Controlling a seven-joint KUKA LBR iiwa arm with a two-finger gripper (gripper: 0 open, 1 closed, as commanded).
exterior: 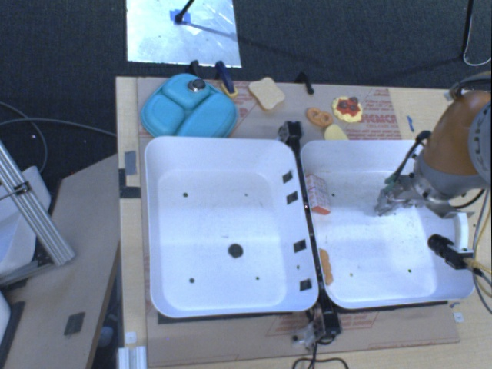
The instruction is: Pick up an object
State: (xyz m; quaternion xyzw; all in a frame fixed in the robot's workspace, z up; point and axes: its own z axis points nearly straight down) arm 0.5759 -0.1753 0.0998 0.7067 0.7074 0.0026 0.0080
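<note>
My gripper (383, 206) hangs over the right bin (384, 283), near the middle of its right half, pointing down and to the left. A small white and red carton (317, 194) lies against the right bin's left wall, well left of the gripper. An orange, bread-like piece (326, 266) rests lower along that same wall. A small dark round object (235, 250) sits in the left bin (177, 283). Nothing shows between the gripper's fingers.
Behind the bins lie a blue divided plate (189, 108), a toast slice (267, 93), a pretzel (318, 117), a small pizza toy (347, 108) and a yellow piece (335, 133). A black divider with clips (301, 206) runs between the bins. A metal frame (31, 206) stands at left.
</note>
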